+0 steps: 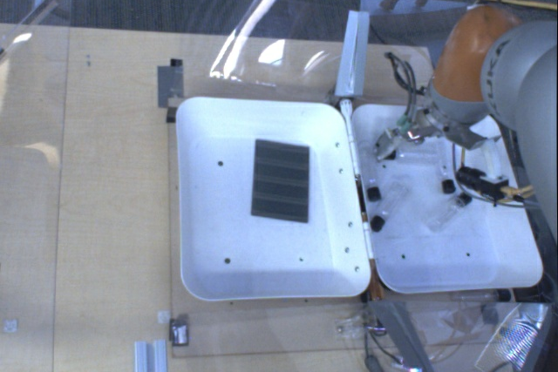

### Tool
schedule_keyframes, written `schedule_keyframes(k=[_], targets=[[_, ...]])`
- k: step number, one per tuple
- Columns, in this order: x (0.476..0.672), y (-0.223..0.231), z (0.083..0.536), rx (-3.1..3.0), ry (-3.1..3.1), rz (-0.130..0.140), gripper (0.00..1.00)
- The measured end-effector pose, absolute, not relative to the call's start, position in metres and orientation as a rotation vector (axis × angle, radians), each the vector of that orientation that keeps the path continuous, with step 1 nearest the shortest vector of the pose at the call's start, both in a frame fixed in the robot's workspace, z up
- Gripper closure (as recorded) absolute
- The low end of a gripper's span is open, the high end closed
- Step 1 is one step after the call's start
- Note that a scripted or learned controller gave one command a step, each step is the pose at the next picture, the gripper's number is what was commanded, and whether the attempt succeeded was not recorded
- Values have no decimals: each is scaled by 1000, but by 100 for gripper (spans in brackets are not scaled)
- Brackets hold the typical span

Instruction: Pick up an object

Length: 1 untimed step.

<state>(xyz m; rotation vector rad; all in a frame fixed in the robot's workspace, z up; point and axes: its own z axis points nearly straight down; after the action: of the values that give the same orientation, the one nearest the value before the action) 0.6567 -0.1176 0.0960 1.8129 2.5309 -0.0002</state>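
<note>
Jaws' state I cannot tell; my gripper (pixel 397 138) hangs over the right white bin (pixel 488 270), far from the dark ribbed rectangular pad (pixel 281 181).

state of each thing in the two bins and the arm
dark ridged block: lying flat in the left bin, untouched
clear items: loose in the right bin, too faint to tell apart
arm: reaching over the right bin's far end
gripper: low over the right bin, nothing seen held
</note>
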Motion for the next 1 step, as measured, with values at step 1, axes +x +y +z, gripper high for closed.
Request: schedule_keyframes(k=[1], targets=[[628, -116, 96, 1792, 2542, 1, 0]])
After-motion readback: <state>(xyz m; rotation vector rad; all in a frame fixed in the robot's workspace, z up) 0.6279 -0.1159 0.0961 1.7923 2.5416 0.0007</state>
